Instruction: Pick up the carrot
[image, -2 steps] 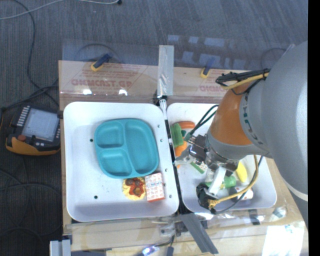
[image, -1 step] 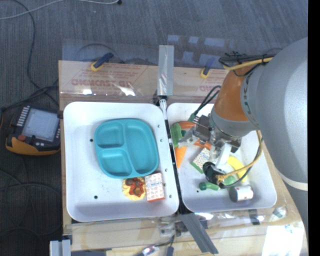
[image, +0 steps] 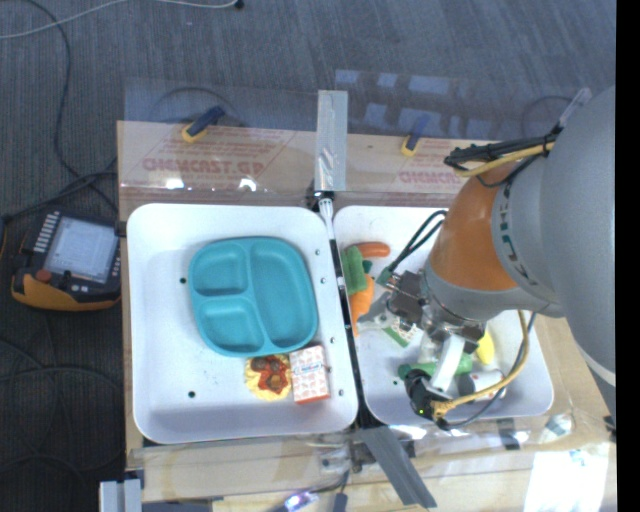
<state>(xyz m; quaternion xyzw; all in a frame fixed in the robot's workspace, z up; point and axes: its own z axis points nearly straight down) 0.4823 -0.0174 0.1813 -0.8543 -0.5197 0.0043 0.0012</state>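
Across the bench, two shallow white bins are sitting side by side, the left bin (image: 150, 330) and the right bin (image: 535, 385) meeting at a central divider. Toward nine o'clock from that divider, a teal sectioned plate (image: 252, 293) is lying flat in the left bin, and at six o'clock from the plate a small pizza slice toy (image: 267, 374) is resting just beside a red-and-white carton (image: 310, 374), the two touching or nearly so. Toward three o'clock, the grey arm with its orange band (image: 480, 235) is reaching over the right bin and covering much of it. The gripper (image: 425, 345) is hanging low over the middle of that bin, amid cables and a cluster of small items; whether it is spread or pressed together cannot be told, since the wrist is blocking the view of it. The carrot (image: 361, 297) is lying in the right bin close to the divider, at about nine o'clock from the gripper and apart from it, its orange body pointing roughly toward six o'clock. A green vegetable (image: 353, 266) is lying against the carrot at its twelve o'clock end, and a red-orange sausage-shaped item (image: 373, 250) is sitting just beyond at one o'clock. A yellow item (image: 486, 349) is peeking out at four o'clock from the gripper. Outside the bins at nine o'clock, a handheld pendant (image: 68, 258) is lying on the dark floor.
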